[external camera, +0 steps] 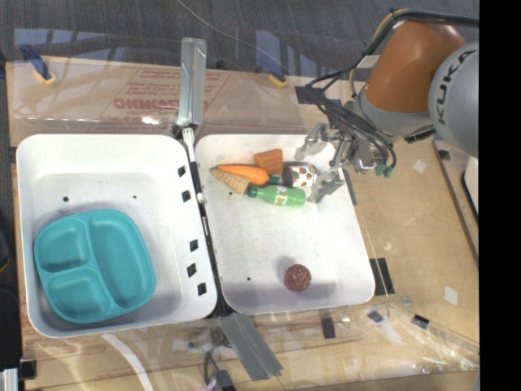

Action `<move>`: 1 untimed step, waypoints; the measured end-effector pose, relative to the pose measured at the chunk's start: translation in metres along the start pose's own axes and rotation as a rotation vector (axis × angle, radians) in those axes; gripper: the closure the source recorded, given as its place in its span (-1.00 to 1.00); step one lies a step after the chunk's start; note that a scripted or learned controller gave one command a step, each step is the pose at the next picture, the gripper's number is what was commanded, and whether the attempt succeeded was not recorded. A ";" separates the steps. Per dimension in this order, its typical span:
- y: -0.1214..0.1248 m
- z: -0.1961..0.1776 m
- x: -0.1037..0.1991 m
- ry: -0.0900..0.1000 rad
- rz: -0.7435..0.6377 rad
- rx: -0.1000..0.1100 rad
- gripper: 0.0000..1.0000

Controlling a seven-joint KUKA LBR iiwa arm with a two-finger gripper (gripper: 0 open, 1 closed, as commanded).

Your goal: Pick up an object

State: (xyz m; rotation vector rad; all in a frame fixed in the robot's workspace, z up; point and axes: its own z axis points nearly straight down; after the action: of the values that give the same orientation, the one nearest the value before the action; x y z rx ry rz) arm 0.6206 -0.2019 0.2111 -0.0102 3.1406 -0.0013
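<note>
The right bin [342, 243] holds a cluster near its far side: an orange carrot [242, 174], a brown block [269, 160], a green bottle [279, 195] lying on its side, and a small red-and-white patterned cube [299, 173]. A dark brown ball [297, 278] lies alone near the bin's front edge. My gripper [321, 167] hangs over the bin's far right corner, just right of the cube. Its two fingers are spread, one at the far side [313, 144] and one nearer [327, 188]. Nothing sits between them.
The left bin [49, 161] holds a teal divided plate [94, 263] in its front half. A metal divider [192, 80] stands between the bins at the back. The arm's orange band [407, 63] and cables lie right of the right bin.
</note>
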 end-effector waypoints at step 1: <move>-0.009 0.102 -0.034 -0.004 0.205 0.000 -1.00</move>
State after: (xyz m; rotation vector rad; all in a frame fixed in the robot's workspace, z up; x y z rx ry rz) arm 0.6545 -0.2105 0.1094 0.3111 3.1208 -0.0019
